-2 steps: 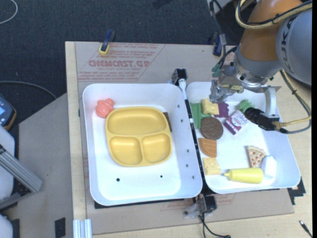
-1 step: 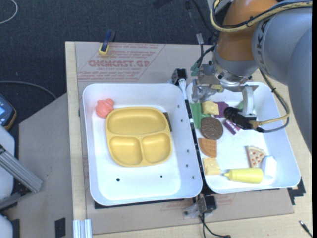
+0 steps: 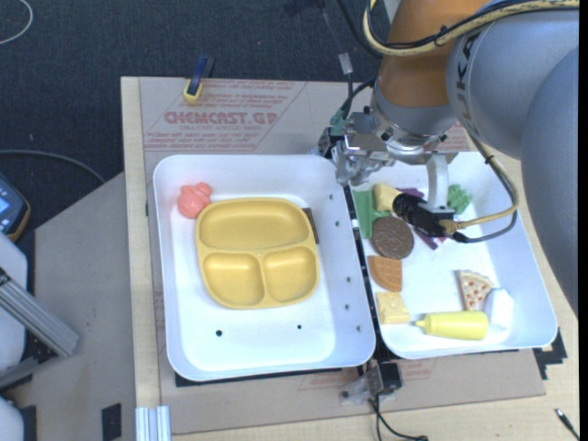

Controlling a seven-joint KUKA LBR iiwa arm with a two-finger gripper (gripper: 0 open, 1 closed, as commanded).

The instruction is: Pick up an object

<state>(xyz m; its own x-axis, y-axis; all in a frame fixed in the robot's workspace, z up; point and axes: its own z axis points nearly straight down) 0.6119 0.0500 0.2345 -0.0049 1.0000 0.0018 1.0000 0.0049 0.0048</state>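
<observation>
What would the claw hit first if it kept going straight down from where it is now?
Probably the upper left corner of the right bin, around the green piece and the yellow piece beside the bins' shared edge. The claw hangs over that spot, but one slanted view leaves the depth unclear.

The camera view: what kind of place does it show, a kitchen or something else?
Probably a robot lab bench, not a kitchen. A grey arm reaches over two white bins set on a board, with loose cables around. The food looks like toys: a pizza slice, a cookie and a yellow tray.
</observation>
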